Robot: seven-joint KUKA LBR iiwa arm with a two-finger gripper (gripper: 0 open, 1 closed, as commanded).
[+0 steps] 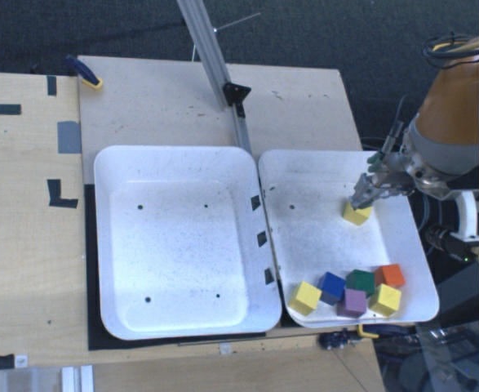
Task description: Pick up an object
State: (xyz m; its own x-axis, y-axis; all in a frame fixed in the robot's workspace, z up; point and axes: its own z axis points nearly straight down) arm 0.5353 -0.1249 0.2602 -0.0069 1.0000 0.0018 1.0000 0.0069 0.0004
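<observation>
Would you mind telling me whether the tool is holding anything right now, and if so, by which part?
It cannot be told. The tool sits right over a yellow block in the right bin, touching or nearly touching its top, but no block shows between its tips.

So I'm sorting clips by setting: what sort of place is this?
Probably a robotics lab bench: a robot arm reaches over two white bins, with coloured blocks clustered in the right one.

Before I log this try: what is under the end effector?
A yellow block sits right below the end effector in the right bin. Its upper edge is covered.
</observation>
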